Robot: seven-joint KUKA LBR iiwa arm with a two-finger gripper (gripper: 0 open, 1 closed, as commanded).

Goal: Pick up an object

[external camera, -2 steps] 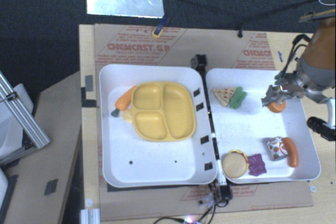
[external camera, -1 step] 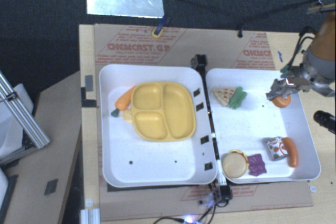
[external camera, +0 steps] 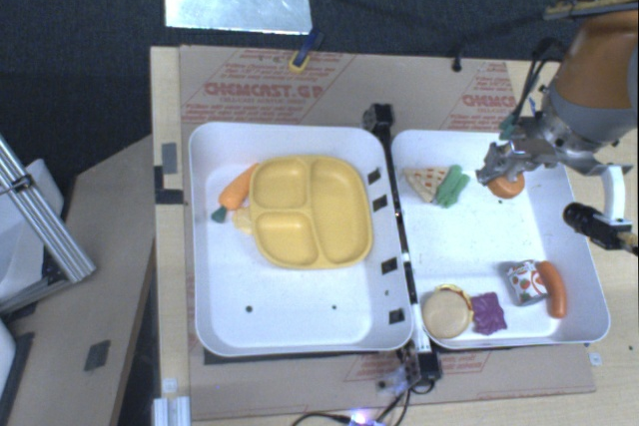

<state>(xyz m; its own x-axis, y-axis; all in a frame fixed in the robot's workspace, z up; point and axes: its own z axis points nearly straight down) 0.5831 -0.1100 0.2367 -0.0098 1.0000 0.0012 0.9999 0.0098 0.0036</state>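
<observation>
At the near edge of the right bin (external camera: 589,314) a burger (external camera: 446,311), a purple piece (external camera: 488,312), a can (external camera: 521,281) and a sausage (external camera: 554,288) are seen, untouched. Farther back, the gripper (external camera: 502,170) is lowered over an orange object (external camera: 508,186), so the grasp step seems in hand; next, a firm closing and a straight lift would be needed. The object is partly covered, and the state of the gripper cannot be told.

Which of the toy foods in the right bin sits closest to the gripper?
The round orange piece, directly under the gripper at the bin's far side; the pizza slice and green piece lie farther left.
</observation>
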